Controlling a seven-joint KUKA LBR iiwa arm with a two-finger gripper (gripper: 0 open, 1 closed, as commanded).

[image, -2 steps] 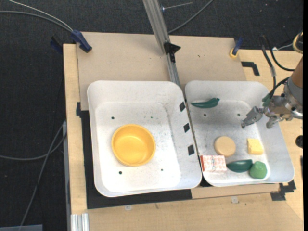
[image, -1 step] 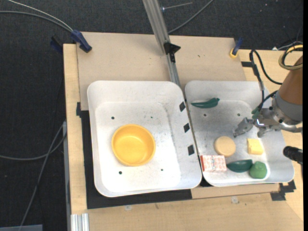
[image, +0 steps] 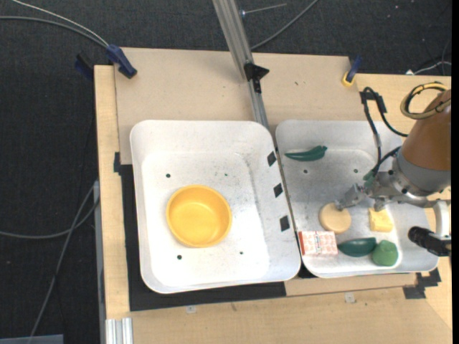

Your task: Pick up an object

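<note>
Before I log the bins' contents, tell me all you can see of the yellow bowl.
The round yellow bowl, seemingly plastic, sits upright and open in the left shallow white bin, slightly left of its middle. Nothing shows inside it. It rests on the bin's speckled floor, apart from the walls, touching no other object.

Left bin [image: 150,264]: one yellow bowl [image: 199,215], upright, mouth up, left of centre; right bin [image: 301,138]: dark green pepper-shaped piece [image: 307,153] lying near the back wall; tan round disc [image: 335,218] flat mid-floor; yellow block [image: 381,220] to its right, apart; red-and-white packet [image: 318,244] at the front left; dark green oblong [image: 356,246] just beside a light green lump [image: 385,254], front right.
</note>
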